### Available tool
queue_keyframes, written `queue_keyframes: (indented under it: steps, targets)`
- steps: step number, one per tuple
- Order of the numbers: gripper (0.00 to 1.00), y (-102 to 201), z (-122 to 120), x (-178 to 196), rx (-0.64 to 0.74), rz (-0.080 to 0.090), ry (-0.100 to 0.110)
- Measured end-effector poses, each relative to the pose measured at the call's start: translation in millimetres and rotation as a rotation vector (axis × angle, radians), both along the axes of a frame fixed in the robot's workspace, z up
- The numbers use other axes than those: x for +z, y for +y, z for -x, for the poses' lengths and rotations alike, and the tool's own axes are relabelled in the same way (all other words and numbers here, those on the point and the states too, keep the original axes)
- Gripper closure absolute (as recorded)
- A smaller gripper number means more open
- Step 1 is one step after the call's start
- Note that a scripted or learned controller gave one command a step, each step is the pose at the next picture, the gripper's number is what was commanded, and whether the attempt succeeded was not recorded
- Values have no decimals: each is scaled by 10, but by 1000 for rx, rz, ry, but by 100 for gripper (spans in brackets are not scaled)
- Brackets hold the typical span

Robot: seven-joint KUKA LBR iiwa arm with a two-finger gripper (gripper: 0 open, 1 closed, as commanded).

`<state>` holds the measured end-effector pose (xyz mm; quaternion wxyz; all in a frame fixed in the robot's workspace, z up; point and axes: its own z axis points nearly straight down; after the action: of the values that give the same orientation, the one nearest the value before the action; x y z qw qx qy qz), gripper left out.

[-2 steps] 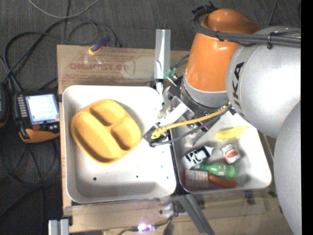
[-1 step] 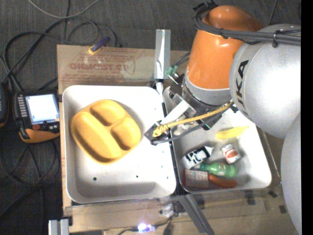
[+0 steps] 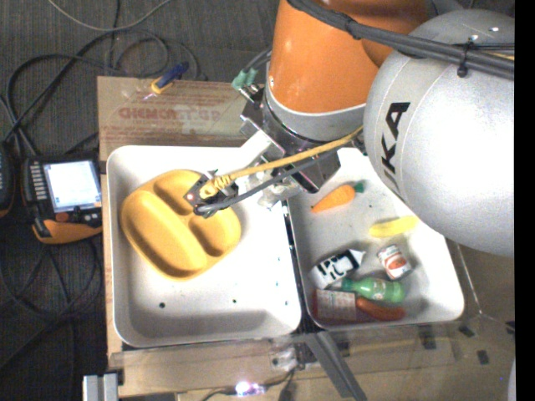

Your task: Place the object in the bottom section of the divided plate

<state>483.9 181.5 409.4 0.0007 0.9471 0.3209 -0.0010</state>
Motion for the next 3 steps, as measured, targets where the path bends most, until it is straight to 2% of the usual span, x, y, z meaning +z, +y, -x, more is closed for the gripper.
queue_keyframes:
  steps: [1,2,3]
  targets:
    - [100,518,2,238,100,0,1]
    - [0,518,3,238,100,0,1]
    - [0,519,3,238,100,0,1]
